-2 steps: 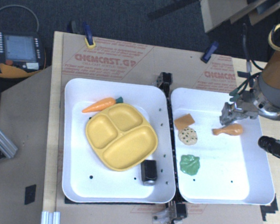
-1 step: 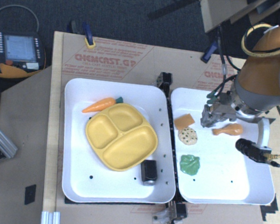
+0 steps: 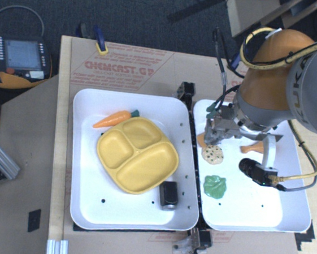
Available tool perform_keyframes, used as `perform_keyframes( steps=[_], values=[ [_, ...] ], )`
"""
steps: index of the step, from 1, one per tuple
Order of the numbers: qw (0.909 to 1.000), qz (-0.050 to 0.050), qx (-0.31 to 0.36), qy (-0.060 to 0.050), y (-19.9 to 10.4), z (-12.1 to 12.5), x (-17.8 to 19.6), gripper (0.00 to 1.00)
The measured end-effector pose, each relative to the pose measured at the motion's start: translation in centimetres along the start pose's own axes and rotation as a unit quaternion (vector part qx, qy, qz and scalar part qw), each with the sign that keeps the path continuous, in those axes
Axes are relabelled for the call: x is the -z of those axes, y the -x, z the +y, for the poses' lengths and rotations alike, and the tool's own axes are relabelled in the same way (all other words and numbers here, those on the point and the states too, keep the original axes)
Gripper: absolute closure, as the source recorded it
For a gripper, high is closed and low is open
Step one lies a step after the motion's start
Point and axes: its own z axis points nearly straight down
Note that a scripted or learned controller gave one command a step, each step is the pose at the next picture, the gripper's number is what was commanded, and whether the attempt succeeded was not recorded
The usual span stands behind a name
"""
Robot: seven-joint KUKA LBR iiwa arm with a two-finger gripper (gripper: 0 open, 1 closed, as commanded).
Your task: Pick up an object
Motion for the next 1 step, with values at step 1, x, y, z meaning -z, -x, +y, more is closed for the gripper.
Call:
perform_keyframes(
  steps=[1],
  values=[
    [1.0000,0.000,0.000,0.002,-5.27,0.16,1.13,1.00]
  ],
)
